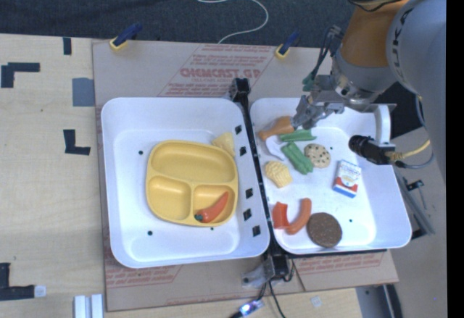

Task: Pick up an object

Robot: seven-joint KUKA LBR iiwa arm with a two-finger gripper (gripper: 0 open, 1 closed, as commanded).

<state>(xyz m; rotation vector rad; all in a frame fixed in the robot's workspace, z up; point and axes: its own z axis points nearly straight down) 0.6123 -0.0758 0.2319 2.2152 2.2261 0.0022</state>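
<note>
A round dark-brown patty (pixel 324 229) lies nearest in the right white bin (pixel 384 226). Farther back, green bean pods (pixel 296 151) lie just below the two-finger gripper (pixel 308 115); I cannot tell its jaw opening.

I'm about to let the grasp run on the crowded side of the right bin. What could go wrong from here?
1. The pincer hangs over a tight cluster: the carrot, green bean pod and cookie lie close together, so it may catch two items or just nudge them.
2. The carrot lies close to the right bin's left wall, which could block a finger.
</note>
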